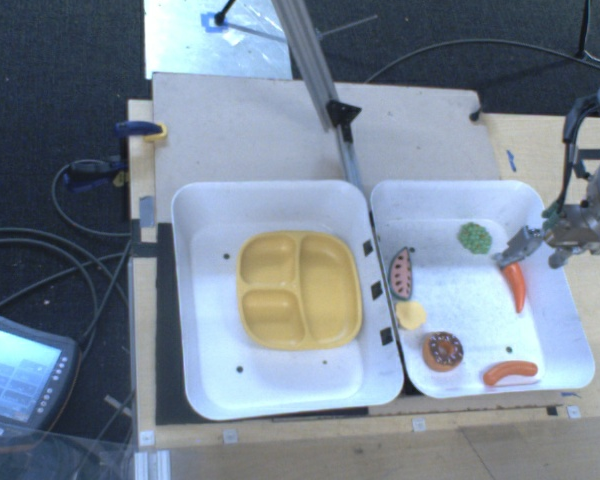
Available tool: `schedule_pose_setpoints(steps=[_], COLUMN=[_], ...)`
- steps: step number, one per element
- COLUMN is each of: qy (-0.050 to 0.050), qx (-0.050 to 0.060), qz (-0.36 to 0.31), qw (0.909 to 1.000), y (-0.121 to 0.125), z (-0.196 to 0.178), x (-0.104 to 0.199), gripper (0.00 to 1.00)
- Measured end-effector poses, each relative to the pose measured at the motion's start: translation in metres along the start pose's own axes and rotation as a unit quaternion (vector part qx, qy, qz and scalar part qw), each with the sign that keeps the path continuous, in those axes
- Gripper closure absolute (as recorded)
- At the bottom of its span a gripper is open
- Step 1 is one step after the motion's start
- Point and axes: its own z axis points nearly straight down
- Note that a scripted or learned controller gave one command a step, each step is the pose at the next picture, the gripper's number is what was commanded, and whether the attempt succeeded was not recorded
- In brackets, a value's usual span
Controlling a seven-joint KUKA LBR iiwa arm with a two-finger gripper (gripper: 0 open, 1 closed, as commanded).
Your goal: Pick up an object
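Pincer [528,251] fingers are seen just above the top end of an orange carrot [517,285] in the right bin [578,340]; whether they are wide or narrow cannot be told. Nearby are placed green broccoli [474,237], a sausage [510,372], a donut [443,351].

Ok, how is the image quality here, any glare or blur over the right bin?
Camera view: even, soft lighting; the white right bin looks bright but not washed out, and the carrot, donut and sausage read clearly. The gripper at the carrot's upper end is slightly soft; shadows are faint.
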Motion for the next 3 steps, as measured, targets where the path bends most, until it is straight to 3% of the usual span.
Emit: schedule_pose_setpoints(steps=[1, 3], qy=[0.0, 0.0], qx=[0.0, 0.002], qz=[0.001, 0.003], qw=[1.0, 1.0], y=[0.0, 0.001], z=[0.0, 0.098], x=[0.0, -0.007], gripper=[0.0, 0.0])
